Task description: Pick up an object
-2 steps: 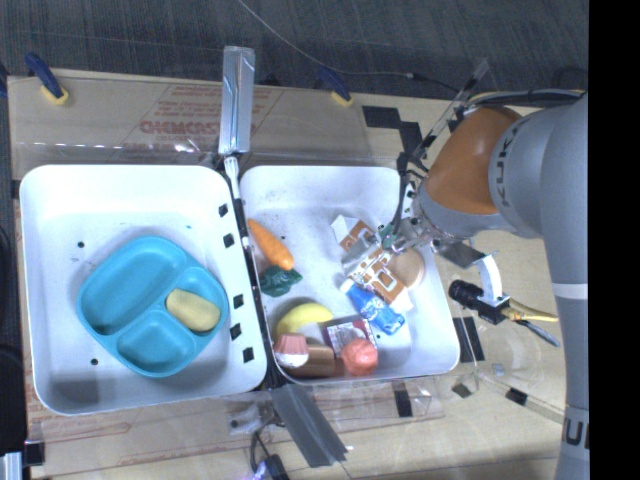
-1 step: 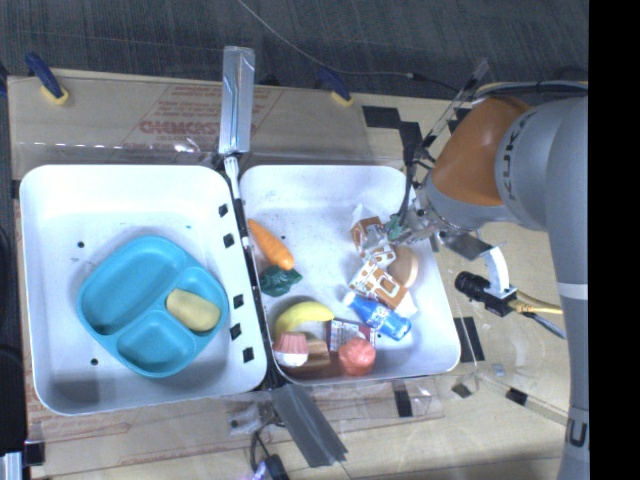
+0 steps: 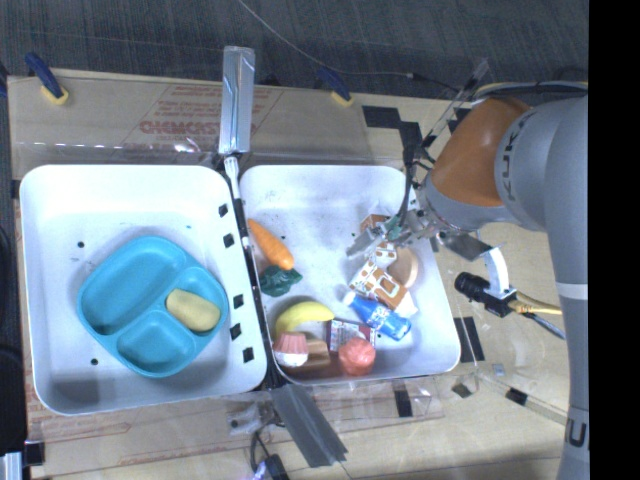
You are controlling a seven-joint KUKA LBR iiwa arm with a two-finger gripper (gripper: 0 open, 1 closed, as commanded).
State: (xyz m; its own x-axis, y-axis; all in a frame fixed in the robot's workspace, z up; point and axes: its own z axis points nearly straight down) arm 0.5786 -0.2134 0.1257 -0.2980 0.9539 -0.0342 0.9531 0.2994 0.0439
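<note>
Arm [image 3: 520, 158] bent down over the right bin's [image 3: 330, 183] far-right side.
Gripper [image 3: 392, 236] sits among packets [image 3: 380, 278]; its grip I cannot tell. Carrot [image 3: 271, 245], banana [image 3: 302, 315] lie nearby; left bin [image 3: 50, 268] holds a blue tray [image 3: 130, 288] with a potato [image 3: 193, 309].

The gripper [image 3: 385, 236] sits low over the right bin [image 3: 320, 183], but its fingertips blur into the clutter, so no telling what they're doing. The arm [image 3: 555, 168] runs off the right edge. Toys along the near wall overlap; the brown block [image 3: 312, 356] is half covered.
</note>
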